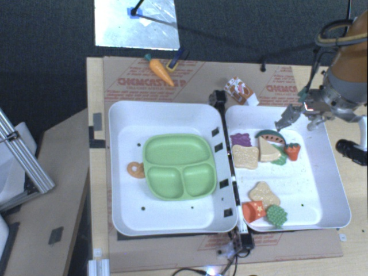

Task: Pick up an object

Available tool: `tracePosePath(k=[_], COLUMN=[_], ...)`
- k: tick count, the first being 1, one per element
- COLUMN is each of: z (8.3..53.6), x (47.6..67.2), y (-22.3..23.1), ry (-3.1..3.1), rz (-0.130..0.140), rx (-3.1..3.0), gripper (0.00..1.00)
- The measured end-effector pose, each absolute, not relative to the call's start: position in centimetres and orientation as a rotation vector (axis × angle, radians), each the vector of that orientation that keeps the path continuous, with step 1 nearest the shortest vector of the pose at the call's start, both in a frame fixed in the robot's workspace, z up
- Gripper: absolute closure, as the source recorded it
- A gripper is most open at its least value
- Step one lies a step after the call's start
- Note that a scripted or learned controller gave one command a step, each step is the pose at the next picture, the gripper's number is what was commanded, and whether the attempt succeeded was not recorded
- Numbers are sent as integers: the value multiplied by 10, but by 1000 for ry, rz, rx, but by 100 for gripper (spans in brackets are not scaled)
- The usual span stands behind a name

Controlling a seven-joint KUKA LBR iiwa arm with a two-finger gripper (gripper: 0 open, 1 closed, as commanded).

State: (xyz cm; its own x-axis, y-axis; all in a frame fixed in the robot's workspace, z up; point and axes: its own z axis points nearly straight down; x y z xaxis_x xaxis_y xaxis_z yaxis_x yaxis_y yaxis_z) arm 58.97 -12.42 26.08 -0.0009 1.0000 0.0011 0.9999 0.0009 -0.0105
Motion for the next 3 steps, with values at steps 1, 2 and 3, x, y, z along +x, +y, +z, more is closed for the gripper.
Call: tracePosePath(k=[1,2,3], z=[268,227,183], x=[592,596,604], y=[-124,-123,-121], ry=[-2226,-2225,-2223], rz=[-1,-1,0], rx=[-2219,-2220,-2220], gripper=[0,0,0])
